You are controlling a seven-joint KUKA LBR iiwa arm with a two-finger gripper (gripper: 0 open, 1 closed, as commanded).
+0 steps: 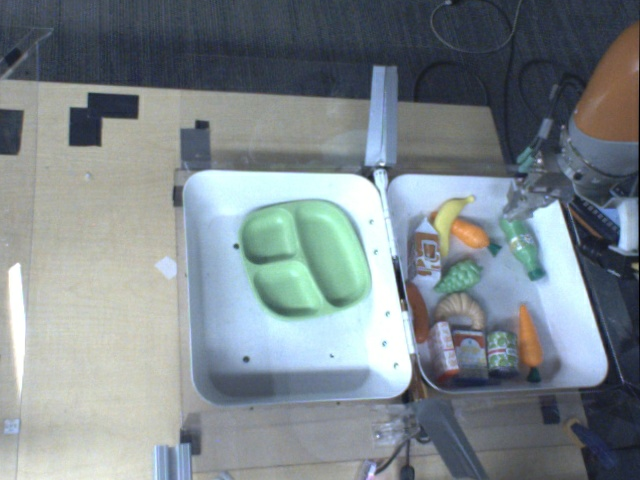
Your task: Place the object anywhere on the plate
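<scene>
At the right bin's far edge, your gripper (522,200) hovers
It sits over the green bottle (523,247); grip state unclear, and the green plate (303,258) waits bare

Even, bright overhead light, slightly soft focus; glare streak on the bench (15,308) at left.

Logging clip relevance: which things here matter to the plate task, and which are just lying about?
Job:
plate, green, three compartments, in the left bin
gripper, over the green bottle in the right bin

Lying about, all in the right bin:
banana
orange piece
carton
carrot
cans
</scene>
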